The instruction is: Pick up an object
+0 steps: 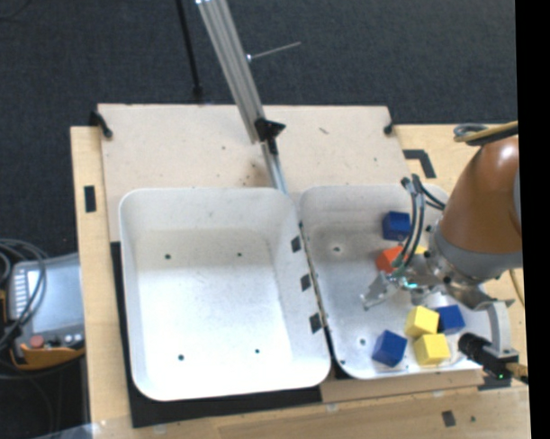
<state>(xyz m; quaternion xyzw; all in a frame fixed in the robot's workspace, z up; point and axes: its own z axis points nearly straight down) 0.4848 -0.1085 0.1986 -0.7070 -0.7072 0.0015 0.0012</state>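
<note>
My gripper (378, 293) hangs low over the middle of the right bin (348, 365), reaching in from the right under the orange-banded wrist. An orange block (388, 258) lies just above it, partly covered by the gripper body. A blue cube (396, 224) sits farther back. Toward the bin's front are a yellow cube (423, 320), a second yellow cube (433, 348), a blue cube (388, 347) and another blue cube (450, 318) half under the arm. I see nothing lifted off the bin floor.
The left bin (132, 264) stands beside the right one, sharing a raised divider wall (308, 276). A slanted aluminium post (238, 71) rises behind the bins. Cables and a control box (40, 312) lie off the bench's left edge.
</note>
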